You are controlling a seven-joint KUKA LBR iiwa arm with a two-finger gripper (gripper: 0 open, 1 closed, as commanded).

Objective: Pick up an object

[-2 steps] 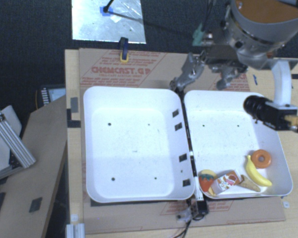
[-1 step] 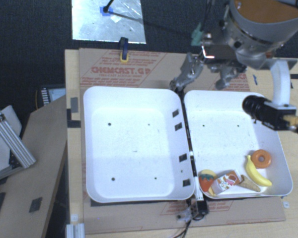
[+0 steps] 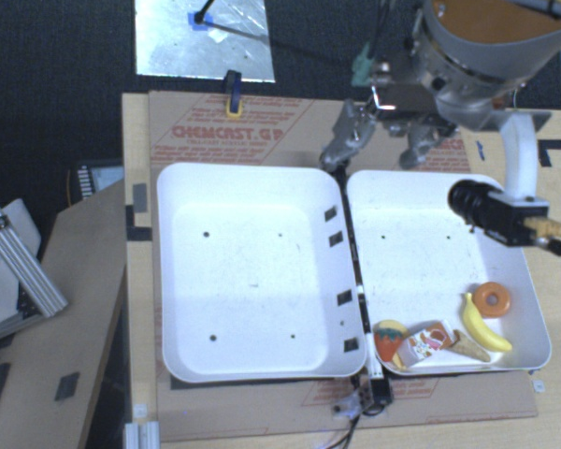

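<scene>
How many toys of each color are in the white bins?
Yellow: 1, the banana
Orange: 2, the ring-shaped toy and the round toy
Red and white: 1, the small packet
Tan: 1, the wedge-shaped piece
Total: 5, all in the right bin.

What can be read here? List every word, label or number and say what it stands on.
"CHEMCAST GP": red print on the brown board behind the bins, near the left bin.
Red print on the board's front edge: too blurred to read.
Small packet in the right bin: print too small to read.
</scene>
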